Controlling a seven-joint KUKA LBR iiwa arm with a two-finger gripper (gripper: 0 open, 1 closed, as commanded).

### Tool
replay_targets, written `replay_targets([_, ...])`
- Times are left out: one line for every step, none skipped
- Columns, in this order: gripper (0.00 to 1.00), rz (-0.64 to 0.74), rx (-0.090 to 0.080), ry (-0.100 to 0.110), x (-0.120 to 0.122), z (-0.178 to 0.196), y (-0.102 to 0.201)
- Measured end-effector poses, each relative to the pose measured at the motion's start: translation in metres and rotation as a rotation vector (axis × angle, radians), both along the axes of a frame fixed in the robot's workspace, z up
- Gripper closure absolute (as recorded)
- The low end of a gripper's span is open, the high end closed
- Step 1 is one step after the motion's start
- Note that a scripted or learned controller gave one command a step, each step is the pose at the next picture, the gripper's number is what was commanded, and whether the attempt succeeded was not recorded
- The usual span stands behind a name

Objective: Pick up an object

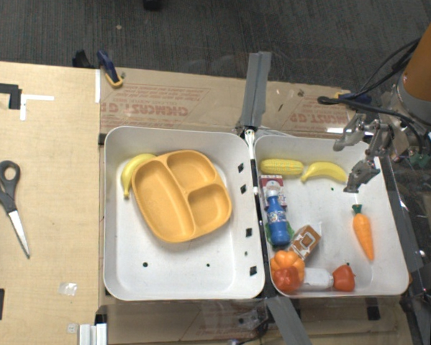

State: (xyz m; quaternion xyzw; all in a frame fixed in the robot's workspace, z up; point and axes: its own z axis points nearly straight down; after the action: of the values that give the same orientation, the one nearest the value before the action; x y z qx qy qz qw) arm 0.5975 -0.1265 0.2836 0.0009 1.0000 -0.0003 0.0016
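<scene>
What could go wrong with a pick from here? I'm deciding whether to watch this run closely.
The gripper hangs above the right white bin, between the yellow toy banana and the orange toy carrot, so a descent might land on bare floor. The banana lies near the bin's back wall, which may block a finger.
</scene>
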Motion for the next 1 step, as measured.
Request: replay_targets([0.00, 0.080, -0.006, -0.010, -0.0270, -0.1672, -0.0201])
